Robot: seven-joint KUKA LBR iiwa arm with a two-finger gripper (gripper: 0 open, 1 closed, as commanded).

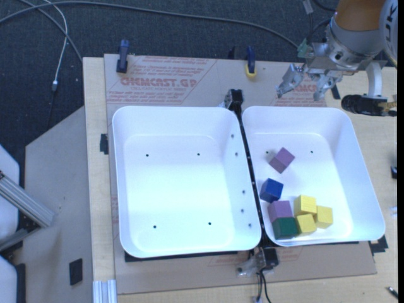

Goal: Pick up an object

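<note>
Below claw, well apart: purple block, right bin.

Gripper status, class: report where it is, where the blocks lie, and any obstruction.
Gripper above the right bin's far rim, holding nothing. Blocks in right bin: lone purple block, blue block, cluster at near edge. Nothing in the way.

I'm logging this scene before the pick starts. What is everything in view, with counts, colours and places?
Bins: 2, white, side by side on the bench; left bin, right bin.
Purple cubes: 2, right bin; one alone mid-bin, one in the cluster.
Blue cube: 1, right bin, near the divider.
Yellow cubes: 3, right bin, near corner.
Green cube: 1, dark, front of the cluster.
Clamps: 2, blue, bench's far edge.
End effector: 1, grey, above the right bin's far rim.
</note>
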